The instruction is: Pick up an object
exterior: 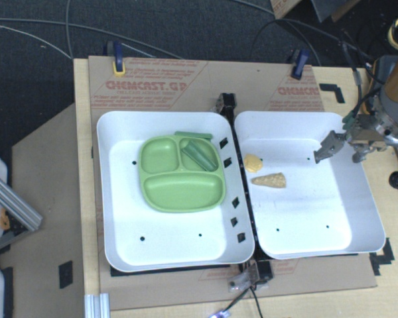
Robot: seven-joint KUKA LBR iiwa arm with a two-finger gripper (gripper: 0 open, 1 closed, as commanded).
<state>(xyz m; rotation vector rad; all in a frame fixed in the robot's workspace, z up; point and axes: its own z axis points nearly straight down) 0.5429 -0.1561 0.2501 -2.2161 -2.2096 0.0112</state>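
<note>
Arm: I see my arm (388, 105) coming in from the right, its grey wrist hanging over the upper right corner of the right bin.
Gripper: my gripper (345, 146) hangs over the right bin's upper right part; one dark finger (328, 146) slants down to the left, a second one (360, 152) shows closer to the wrist. They look spread apart, and I see nothing between them (the angle is poor, so I would not swear to how wide).
Right bin: the white bin (358, 234) holds two small things near its left wall.
Yellow lump: a small rounded yellow piece (253, 163) lies near the divider, well apart from the gripper.
Tan wedge: a tan, cone-like piece (269, 180) lies just below and beside the yellow lump, pointing right.
Left bin: the other white bin (119, 237) holds a green divided plate (180, 191) in its upper middle.
Green stick: a darker green piece (199, 154) lies slantwise in the plate's upper right compartment (I cannot tell what it is).
Bench: brown board (172, 78) under both bins, with a blue clamp (119, 56) at the top edge.
</note>
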